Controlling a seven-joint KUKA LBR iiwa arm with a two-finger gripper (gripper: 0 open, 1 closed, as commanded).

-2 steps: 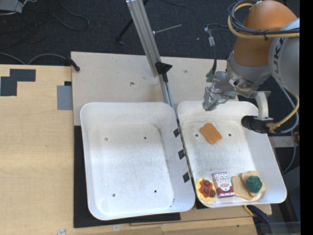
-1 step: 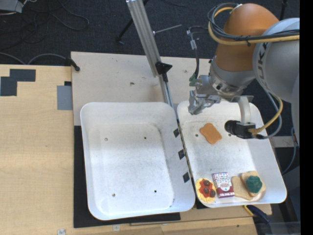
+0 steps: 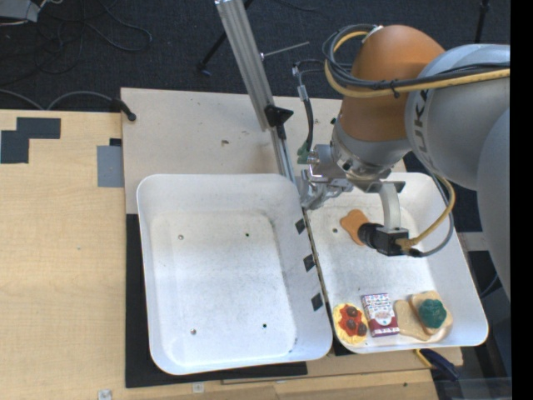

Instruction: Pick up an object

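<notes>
Cannot tell the grip of the metal two-finger gripper (image 3: 320, 183) at the shallow white right bin's (image 3: 416, 277) far left corner, near a partly hidden flat orange piece (image 3: 353, 222); well apart, by the near rim: round red-and-yellow toy pizza (image 3: 351, 323), small red-and-white box (image 3: 380, 315), green-topped tan slice (image 3: 429, 314).

Dark carpeted floor (image 3: 100, 57) with loose cables (image 3: 125, 25); pale desk (image 3: 191, 132), light wood panel (image 3: 58, 265) left, aluminium extrusion post (image 3: 250, 65) slanting up.
</notes>
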